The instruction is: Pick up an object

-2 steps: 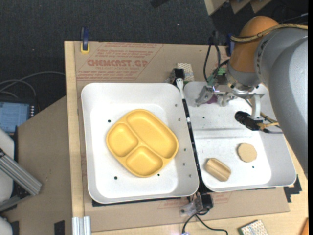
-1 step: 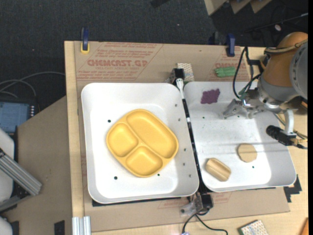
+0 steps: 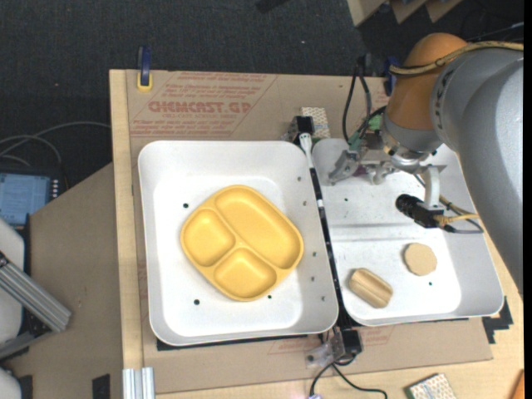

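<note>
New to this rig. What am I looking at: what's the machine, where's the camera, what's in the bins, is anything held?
The machine is one grey robot arm with an orange band above the wrist, reaching in from the right. At its end is a gripper, which hangs over the top end of the right bin.

There is a single picture, taken by a fixed camera above the bench, looking down at a slant.

The left bin holds a yellow divided plate. The right bin holds a tan disc and a tan roll, lying apart near its bottom end.

Nothing looks held: both pieces lie in the bin, away from the gripper.
</note>
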Tool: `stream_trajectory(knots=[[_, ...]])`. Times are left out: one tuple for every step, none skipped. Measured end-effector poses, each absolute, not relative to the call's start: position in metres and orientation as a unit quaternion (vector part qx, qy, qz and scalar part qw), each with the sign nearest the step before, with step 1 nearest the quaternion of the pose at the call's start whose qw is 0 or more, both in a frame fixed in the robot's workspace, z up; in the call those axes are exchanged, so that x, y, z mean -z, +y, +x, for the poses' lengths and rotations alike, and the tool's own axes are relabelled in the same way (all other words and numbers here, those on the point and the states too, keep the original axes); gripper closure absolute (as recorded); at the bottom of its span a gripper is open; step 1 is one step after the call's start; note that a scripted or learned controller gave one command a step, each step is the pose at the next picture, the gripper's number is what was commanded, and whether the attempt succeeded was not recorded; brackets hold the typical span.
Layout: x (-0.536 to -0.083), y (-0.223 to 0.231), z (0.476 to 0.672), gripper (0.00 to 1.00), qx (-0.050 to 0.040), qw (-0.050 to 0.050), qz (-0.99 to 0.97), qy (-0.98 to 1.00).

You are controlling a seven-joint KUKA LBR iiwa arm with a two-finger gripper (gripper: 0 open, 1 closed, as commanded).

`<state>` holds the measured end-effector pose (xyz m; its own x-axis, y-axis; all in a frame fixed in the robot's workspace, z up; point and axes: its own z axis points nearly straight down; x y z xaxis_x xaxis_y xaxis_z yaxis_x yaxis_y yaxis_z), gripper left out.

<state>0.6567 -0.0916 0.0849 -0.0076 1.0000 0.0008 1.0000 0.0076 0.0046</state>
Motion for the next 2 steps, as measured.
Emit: stream_trajectory(knots=[[-0.085, -0.0974, 0.6551, 0.0, -0.0005, 0.001, 0.707, 0.707], [-0.085, -0.0974, 0.6551, 0.0, -0.0005, 0.001, 0.707, 0.707]])
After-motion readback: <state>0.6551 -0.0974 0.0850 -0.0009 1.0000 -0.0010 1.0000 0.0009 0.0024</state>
